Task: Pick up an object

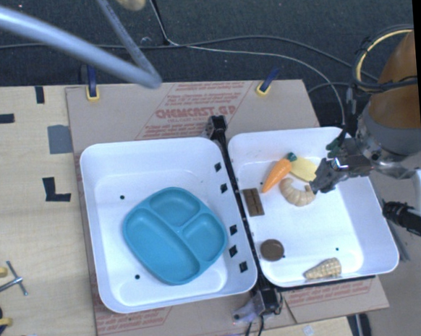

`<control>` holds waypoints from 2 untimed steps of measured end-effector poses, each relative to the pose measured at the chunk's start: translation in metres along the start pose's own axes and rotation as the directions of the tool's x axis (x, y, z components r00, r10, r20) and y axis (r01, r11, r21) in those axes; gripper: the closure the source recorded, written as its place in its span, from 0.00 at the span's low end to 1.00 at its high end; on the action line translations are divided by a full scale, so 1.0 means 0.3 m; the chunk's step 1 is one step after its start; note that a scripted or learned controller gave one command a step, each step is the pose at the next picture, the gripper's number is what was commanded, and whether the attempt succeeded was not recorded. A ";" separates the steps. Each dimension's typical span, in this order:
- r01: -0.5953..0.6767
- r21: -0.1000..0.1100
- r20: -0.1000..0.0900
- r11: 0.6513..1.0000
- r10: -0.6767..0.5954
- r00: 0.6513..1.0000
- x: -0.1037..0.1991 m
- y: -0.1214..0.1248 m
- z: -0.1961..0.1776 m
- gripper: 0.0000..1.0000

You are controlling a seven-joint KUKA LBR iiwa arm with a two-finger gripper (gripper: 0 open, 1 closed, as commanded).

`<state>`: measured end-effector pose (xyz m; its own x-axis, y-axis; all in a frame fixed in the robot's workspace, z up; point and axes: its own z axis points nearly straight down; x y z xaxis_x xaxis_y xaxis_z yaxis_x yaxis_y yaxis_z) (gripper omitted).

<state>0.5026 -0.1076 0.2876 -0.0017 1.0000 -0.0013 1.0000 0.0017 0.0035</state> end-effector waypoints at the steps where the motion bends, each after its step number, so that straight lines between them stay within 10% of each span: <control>1: 0.004 0.006 -0.002 1.000 -0.004 1.000 0.156 0.029 0.042 1.00; 2: 0.005 0.005 -0.002 1.000 -0.005 1.000 0.322 0.022 0.048 1.00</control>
<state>0.5091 -0.0110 0.2731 -0.0064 1.0000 0.0011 1.0000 0.0064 -0.0018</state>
